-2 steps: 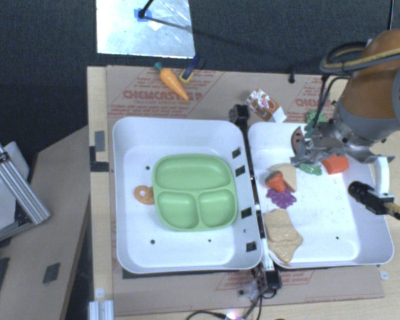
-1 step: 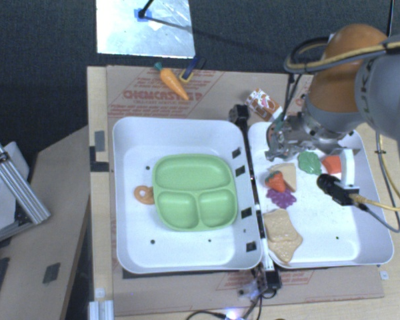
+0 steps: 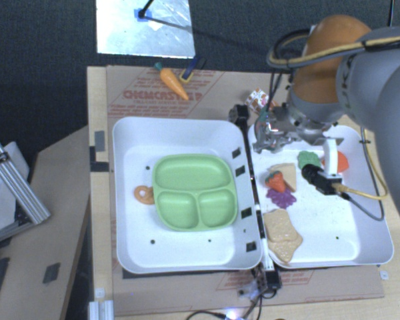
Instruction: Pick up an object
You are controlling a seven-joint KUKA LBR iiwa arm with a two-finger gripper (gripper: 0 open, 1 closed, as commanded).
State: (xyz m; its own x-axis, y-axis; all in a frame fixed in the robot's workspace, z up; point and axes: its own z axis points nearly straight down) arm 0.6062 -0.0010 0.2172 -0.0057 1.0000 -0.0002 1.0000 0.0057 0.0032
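Surface: two white bins; left bin (image 3: pixel 130 139) bears green divided tray (image 3: pixel 193 192). Right bin (image 3: pixel 360 245) bears purple toy (image 3: pixel 280 197), tan piece (image 3: pixel 283 232), green piece (image 3: pixel 309 159). End effector (image 3: pixel 272 137) near far-left corner; finger state cannot tell. Advice: centre over one isolated item, descend straight.

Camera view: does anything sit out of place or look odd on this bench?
Yes. A toy carrot lies on the cardboard behind the left bin, outside both bins, and a small patterned object sits just behind the right bin. The other items lie inside the bins.
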